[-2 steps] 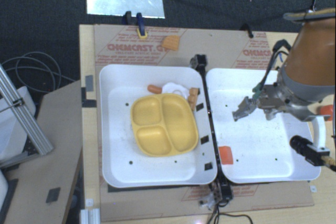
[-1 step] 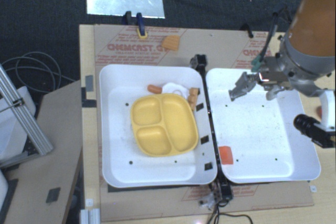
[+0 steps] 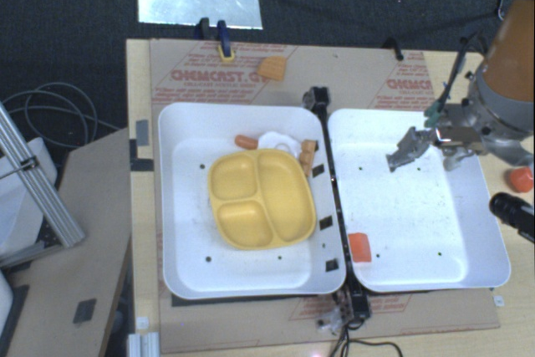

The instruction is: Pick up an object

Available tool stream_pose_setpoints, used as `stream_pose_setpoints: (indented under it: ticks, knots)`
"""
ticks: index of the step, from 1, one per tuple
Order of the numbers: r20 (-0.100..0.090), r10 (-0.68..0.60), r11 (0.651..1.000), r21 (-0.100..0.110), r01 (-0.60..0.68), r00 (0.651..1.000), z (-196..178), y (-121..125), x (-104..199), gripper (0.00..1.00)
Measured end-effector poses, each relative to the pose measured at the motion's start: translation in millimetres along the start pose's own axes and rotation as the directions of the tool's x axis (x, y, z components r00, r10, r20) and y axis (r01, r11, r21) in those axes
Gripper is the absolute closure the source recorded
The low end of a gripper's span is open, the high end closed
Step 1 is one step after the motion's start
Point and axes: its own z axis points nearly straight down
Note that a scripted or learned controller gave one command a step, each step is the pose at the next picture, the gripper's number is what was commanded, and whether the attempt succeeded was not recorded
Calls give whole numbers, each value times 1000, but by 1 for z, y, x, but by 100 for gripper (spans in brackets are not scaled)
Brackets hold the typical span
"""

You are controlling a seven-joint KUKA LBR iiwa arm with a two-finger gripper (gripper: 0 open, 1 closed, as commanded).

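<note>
Since my two-finger gripper (image 3: 405, 153), jaw state I can't tell, hangs right of centre, I'd take the small orange block (image 3: 359, 247), lower centre, by its flat sides; probably light, stiff.

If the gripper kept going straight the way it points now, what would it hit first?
The gripper points left and slightly down, over the right bin. Straight on, it would most likely meet that bin's bare floor, or the divider between the bins. Depth is unclear. The orange block sits off that line.
</note>
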Motion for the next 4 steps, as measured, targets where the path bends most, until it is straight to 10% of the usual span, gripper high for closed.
stream_pose_setpoints:
  ticks: [1,2,3,4]
  knots:
    - [-2,-8,1000,0,8,1000,-1,0,38,0]
    - [-2,-10,1000,-4,10,1000,-12,1,36,100]
    - [0,0,1000,-16,0,1000,-164,0,-8,100]
    - [-2,-4,1000,7,4,1000,135,47,41,100]
